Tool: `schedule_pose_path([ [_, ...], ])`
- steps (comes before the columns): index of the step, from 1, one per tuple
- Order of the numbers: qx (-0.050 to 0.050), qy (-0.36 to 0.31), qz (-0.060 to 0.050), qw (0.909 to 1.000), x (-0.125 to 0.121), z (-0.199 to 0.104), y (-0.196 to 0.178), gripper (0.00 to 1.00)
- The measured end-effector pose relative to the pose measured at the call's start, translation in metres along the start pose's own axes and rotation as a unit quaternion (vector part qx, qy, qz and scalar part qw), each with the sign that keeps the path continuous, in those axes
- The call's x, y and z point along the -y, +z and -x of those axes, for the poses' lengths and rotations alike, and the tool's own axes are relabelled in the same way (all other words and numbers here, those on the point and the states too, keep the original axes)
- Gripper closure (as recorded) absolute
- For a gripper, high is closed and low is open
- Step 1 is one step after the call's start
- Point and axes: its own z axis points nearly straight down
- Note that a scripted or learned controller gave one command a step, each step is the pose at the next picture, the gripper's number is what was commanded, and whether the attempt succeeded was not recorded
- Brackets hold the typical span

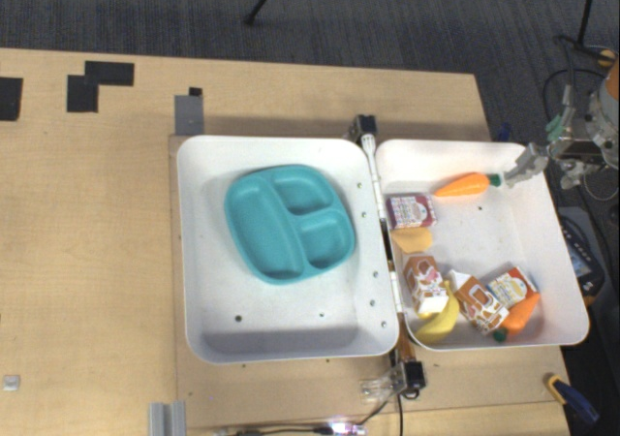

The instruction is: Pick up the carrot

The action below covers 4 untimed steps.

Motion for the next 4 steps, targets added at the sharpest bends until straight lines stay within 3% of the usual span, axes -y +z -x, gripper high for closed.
schedule_pose_path([
  [1, -0.002, -0.034, -0.006, 0.9994, -0.016, 0.014, 0.120, 0.00],
  [2, -0.006, -0.005, -0.009, 0.9999, -0.075, 0.009, 0.173, 0.00],
  [3, -0.002, -0.010, -0.013, 0.9999, -0.075, 0.011, 0.162, 1.00],
  [4, -0.002, -0.011, -0.011, 0.9999, -0.075, 0.011, 0.161, 0.00],
])
